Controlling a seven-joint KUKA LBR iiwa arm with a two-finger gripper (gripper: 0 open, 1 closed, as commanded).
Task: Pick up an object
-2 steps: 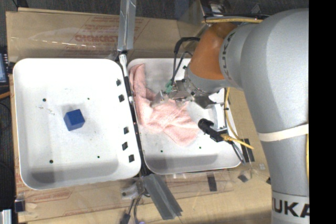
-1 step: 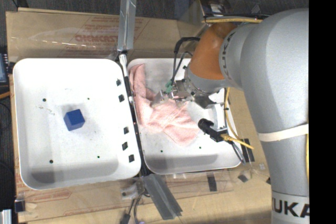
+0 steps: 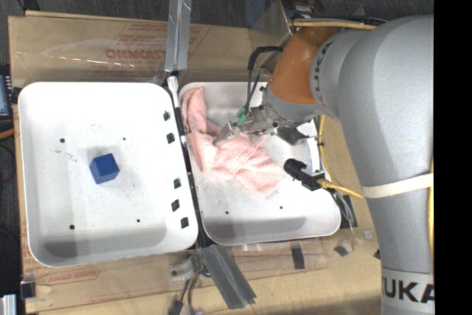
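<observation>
Down at the pincer (image 3: 240,123) we touch the pink cloth (image 3: 232,151); grip state we cannot tell; blue cube (image 3: 105,167) far left.

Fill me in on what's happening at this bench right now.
A grey KUKA arm reaches in from the right, and its gripper is down in the right bin, at the upper edge of a crumpled pink cloth that lies across the bin floor. The cloth looks bunched up toward the gripper, but a firm grasp can't be confirmed. A blue cube sits by itself in the left bin.
</observation>
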